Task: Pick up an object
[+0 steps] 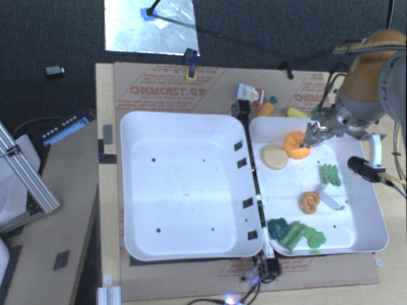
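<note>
Green toy [296,232] against bin rim [372,241]

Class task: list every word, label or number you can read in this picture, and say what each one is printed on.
"CHEMCAST GP": red print on the brown sheet under the white bins, above the left bin.
Red print at the sheet's upper right, near the arm: partly covered, too blurred to read.
Red print along the sheet's front edge: too small to read.
Small packet behind the right bin: label blurred, unreadable.
</note>
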